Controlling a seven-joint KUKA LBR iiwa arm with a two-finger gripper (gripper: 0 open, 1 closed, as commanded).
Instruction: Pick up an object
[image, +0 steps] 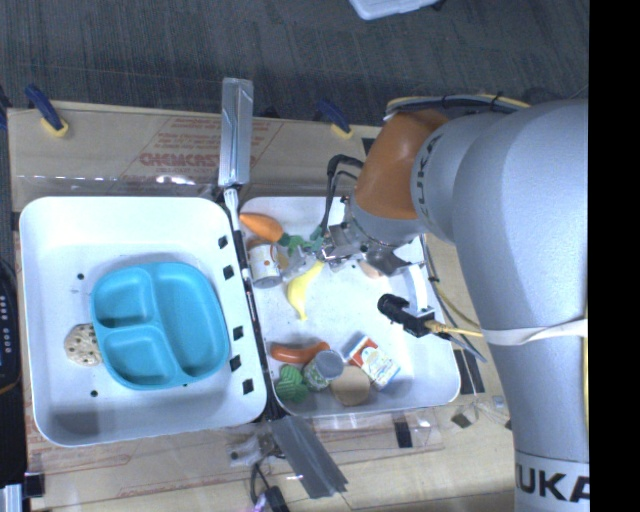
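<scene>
My gripper (330, 246) is low in the back part of the right bin (440, 375). It hangs just above the upper tip of a yellow banana (301, 286), beside a small green item (292, 241). An orange carrot (262, 226) lies at the bin's back left corner, with a small tin can (265, 266) just in front of it. The view shows nothing clearly held by the gripper.
Along the right bin's front lie a red sausage (297, 351), a green vegetable (291, 383), a grey can (326, 370), a brown round piece (351, 389) and a red-and-white carton (376, 362). The left bin (50, 230) holds a blue divided plate (158, 325) and a cookie (82, 344).
</scene>
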